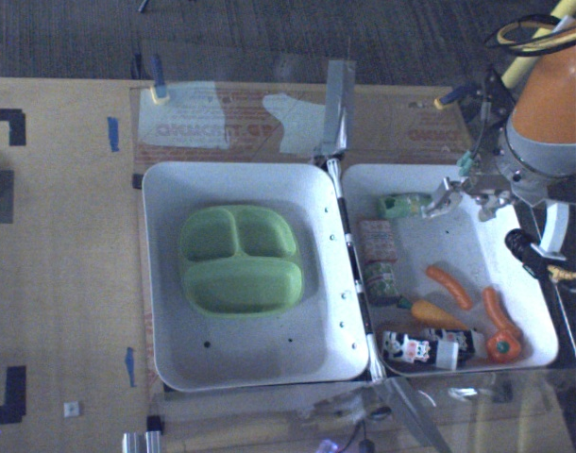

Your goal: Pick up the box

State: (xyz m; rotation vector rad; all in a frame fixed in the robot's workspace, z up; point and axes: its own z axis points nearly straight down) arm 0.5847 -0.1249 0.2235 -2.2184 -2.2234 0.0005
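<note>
The box [378, 240] is a small flat brownish-pink carton lying in the right bin [543, 347], against its left wall. Just below it lies a second, darker green packet [381, 279]. My gripper [463, 203] hangs over the upper part of the right bin, to the right of and slightly above the box and apart from it. Its two metal fingers [440, 205] stand spread, open, with nothing between them. A pale green object [401, 203] lies just left of the gripper's nearer finger.
The right bin also holds two orange carrot-like pieces [448, 286], an orange-red item [502, 333] and a black-and-white bottle [428, 348] along the front wall. The left bin [165, 253] holds a green divided plate [241, 259]. A metal divider [337, 121] stands behind the bins.
</note>
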